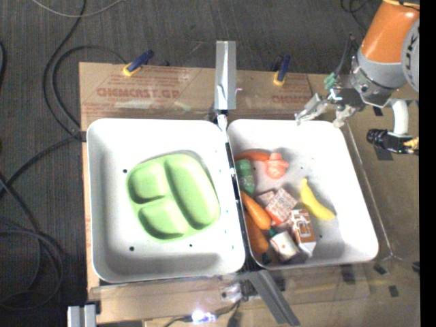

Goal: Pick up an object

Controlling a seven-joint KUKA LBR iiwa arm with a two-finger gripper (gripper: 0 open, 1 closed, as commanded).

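The right bin point(351, 182) holds several toy foods: a yellow banana point(315, 201), two orange carrots point(255, 213), a pink-red piece point(274, 166), a green piece point(244, 176) and small printed cartons point(281, 203). My gripper point(323, 109) hangs above the bin's far right corner, up and right of the pile. Its fingers stand spread apart, open, with nothing between them.
The left bin point(109, 251) carries a green divided tray point(174, 194). A metal post point(225, 77) rises at the back between the bins. Blue and yellow clamps point(137, 63) pin the cardboard sheet at the back edge. Cables run across the dark floor at the left.
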